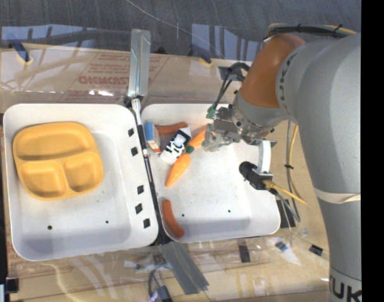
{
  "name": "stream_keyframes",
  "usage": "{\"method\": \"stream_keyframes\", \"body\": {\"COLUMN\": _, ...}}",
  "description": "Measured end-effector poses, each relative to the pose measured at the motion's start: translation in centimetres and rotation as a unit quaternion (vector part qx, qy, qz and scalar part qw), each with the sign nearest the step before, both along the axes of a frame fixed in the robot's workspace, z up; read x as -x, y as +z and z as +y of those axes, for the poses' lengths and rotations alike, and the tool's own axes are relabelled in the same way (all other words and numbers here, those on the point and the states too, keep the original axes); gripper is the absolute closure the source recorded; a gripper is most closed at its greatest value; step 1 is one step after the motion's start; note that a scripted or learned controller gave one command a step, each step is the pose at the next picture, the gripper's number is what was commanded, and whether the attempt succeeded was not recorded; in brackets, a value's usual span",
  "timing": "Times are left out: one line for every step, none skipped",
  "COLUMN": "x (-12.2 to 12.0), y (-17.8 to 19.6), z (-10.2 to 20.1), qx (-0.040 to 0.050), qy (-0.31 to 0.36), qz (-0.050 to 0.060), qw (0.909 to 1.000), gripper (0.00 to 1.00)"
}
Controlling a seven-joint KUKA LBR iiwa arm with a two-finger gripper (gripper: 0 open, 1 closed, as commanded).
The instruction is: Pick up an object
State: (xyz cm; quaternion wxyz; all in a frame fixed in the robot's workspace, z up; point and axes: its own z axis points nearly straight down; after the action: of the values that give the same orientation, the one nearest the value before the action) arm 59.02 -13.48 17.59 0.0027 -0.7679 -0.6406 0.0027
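Gripper (212, 138), grip state unclear, hangs beside crowded toys (174, 145) near the right bin's (242, 222) back edge; it may grab nothing.

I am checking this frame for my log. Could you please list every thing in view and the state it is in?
gripper: low in the right bin, near the toys.
carrot: lying flat, tilted, in the right bin.
black-and-white toy: lying above the carrot.
sausage: lying at the right bin's lower left corner.
yellow tray: resting upright in the left bin.
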Motion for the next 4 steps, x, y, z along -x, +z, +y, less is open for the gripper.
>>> {"method": "stream_keyframes", "body": {"x": -4.1, "y": -8.5, "z": 1.3, "qx": 0.0012, "qy": -0.274, "qz": -0.002, "qw": 0.9618, "gripper": 1.0}}
{"method": "stream_keyframes", "body": {"x": -2.1, "y": -8.6, "z": 4.2, "qx": 0.0014, "qy": -0.338, "qz": 0.001, "qw": 0.9412, "gripper": 1.0}}
{"method": "stream_keyframes", "body": {"x": 1.0, "y": -4.1, "z": 3.8, "qx": 0.0012, "qy": -0.424, "qz": 0.001, "qw": 0.9054, "gripper": 1.0}}
{"method": "stream_keyframes", "body": {"x": 5.4, "y": -8.4, "z": 1.0, "qx": 0.002, "qy": -0.389, "qz": -0.001, "qw": 0.9213, "gripper": 1.0}}
